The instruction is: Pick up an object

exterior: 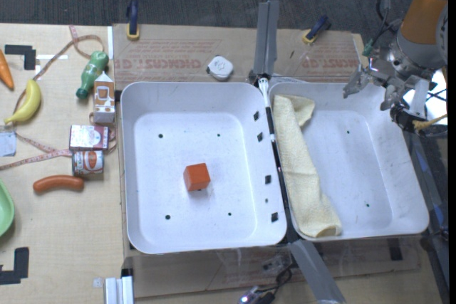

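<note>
I see orange cube (197,176) mid left bin (135,174), alone. Right bin (385,174): rolled cream towel (303,167) along left wall. Gripper (376,85) over right bin's far right corner, fingers spread, holding nothing.

Orange block (197,176) in left bin (142,224); gripper (385,85) above right bin (399,224).
</note>
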Tool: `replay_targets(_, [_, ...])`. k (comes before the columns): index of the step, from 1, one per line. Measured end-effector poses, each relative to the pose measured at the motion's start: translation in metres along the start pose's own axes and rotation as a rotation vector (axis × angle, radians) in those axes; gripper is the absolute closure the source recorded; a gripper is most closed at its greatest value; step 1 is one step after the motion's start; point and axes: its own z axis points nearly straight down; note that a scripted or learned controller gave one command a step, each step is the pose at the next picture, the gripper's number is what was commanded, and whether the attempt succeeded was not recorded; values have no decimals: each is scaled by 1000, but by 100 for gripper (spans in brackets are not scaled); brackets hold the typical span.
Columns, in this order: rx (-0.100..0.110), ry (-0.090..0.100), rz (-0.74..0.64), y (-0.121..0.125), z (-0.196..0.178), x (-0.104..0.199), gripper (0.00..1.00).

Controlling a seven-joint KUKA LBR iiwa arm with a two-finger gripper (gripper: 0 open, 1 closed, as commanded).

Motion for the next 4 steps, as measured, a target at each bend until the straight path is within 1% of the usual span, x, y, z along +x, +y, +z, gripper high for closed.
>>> replay_targets(1, [1, 1, -144, -30, 83, 86, 0])
replay_targets(2, [-1, 0, -193, -9, 52, 24, 0])
replay_targets(3, [3, 0, -81, -55, -17, -41, 0])
replay_targets(4, [2, 1, -72, -43, -38, 58, 0])
